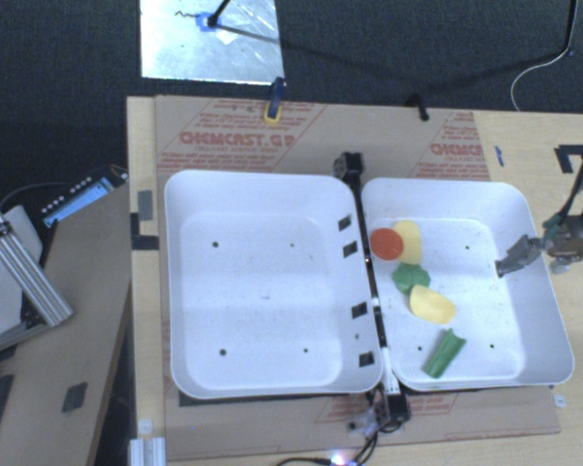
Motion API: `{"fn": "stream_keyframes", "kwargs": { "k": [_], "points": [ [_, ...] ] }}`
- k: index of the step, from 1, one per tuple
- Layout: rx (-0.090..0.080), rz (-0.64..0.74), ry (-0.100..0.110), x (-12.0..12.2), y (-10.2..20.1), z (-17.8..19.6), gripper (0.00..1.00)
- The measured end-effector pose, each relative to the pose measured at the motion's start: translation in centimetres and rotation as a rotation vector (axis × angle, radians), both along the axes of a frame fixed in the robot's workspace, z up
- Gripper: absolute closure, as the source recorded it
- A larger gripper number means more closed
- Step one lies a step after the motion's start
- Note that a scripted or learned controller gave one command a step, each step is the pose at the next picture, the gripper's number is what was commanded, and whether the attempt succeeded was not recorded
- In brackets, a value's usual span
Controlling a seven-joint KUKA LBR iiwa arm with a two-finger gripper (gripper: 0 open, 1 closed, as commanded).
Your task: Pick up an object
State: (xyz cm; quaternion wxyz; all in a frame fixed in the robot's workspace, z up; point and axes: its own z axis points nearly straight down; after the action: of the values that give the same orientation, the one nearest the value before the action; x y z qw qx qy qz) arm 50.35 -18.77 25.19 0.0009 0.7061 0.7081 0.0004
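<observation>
Yellow, red and green toys (413, 282) sit clustered on the right bin's (525, 357) left side, well apart from the gripper (515, 256) at its right rim, fingers empty and seemingly closed, so it's the approach step and next it needs to swing over and drop.

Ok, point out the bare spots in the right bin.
The right bin is bare along its far and right parts, by the end effector. Its left side is crowded: red piece, yellow pieces, green block.
</observation>
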Motion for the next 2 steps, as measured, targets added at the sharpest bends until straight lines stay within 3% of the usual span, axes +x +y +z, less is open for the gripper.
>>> {"fn": "stream_keyframes", "kwargs": {
  "k": [1, 2],
  "points": [
    [0.005, 0.008, 0.004, -1.7, 9.2, -4.0, 0.00],
    [0.003, -0.002, 0.013, -2.0, 7.8, -16.6, 0.00]
  ]
}}
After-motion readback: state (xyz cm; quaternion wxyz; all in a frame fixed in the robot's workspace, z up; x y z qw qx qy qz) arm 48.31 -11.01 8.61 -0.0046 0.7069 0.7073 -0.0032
